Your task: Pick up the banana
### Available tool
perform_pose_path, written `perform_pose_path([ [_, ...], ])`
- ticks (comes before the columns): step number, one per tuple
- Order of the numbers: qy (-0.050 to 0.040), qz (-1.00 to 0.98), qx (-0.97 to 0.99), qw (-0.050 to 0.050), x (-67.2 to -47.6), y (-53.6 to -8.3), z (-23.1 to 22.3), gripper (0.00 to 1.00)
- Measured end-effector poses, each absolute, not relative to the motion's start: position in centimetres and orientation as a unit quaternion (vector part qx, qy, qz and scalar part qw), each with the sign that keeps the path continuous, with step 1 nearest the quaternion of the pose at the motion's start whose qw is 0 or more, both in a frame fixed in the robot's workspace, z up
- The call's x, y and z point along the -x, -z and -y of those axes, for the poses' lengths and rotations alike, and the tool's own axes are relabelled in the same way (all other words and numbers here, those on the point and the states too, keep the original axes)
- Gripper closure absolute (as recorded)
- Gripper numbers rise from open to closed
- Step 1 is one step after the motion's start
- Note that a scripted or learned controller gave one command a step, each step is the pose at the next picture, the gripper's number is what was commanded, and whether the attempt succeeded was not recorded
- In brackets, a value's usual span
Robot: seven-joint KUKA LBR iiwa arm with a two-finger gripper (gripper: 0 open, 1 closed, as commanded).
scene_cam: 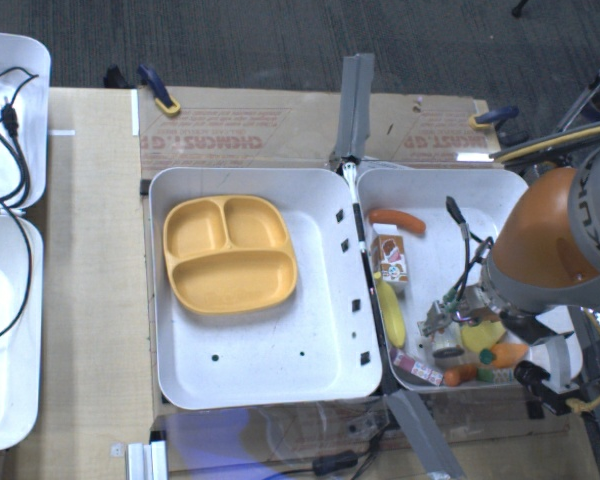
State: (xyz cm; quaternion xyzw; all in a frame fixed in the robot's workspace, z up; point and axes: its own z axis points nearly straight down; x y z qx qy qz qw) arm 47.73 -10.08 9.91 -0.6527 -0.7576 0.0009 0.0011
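Right bin (435, 190): banana (391, 313) beside carton (390, 259)

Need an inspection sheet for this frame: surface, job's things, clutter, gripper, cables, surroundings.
Surface: two white bins, left bin and right bin, on a bench.
Job's things: banana lies lengthwise by the right bin's left wall, not held.
Clutter: yellow divided plate in left bin; sausage, small carton, carrot and other toy food in right bin.
Gripper: gripper low in right bin, right of the banana; finger state unclear.
Cables: black cables over the white trays at left.
Surroundings: clamps on cardboard behind the bins.
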Motion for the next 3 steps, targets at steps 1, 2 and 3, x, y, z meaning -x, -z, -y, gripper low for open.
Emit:
perform_pose_path([
  [1, -0.0017, 0.631, 0.776, 0.0, -47.8, -19.1, 3.8, 1.0],
  [2, -0.0013, 0.636, 0.771, 0.001, -50.6, -9.1, 11.4, 1.0],
  [3, -0.0018, 0.58, 0.815, 0.0, -60.3, -9.1, 15.1, 1.0],
])
